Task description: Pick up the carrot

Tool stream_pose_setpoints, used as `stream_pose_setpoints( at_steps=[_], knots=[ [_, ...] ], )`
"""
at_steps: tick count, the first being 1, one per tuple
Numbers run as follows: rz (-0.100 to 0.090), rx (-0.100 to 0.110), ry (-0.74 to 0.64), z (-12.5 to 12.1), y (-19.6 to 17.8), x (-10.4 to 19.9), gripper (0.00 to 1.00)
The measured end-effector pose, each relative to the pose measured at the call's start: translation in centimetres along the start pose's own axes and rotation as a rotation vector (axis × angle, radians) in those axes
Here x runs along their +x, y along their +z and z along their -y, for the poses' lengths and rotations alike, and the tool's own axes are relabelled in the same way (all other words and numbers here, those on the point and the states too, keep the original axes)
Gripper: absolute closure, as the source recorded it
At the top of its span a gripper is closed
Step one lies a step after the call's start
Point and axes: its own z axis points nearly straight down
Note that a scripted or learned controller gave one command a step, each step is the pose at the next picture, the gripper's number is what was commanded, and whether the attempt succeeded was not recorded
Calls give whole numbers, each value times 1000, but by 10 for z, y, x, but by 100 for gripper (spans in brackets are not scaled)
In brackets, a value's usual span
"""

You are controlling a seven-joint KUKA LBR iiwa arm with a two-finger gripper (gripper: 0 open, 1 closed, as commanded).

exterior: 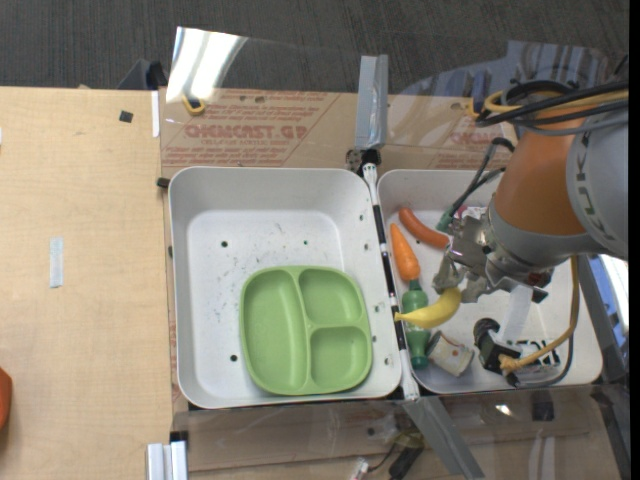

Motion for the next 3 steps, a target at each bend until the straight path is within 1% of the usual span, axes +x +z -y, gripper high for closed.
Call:
stream_pose_setpoints(
  at_steps=[1,2,3],
  knots=[
    [1,-2,-179,-63,-44,156,100],
    [0,1,-229,-124,-2,-17,100],
    [0,-2,-246,-162,-6,65,100]
  ],
)
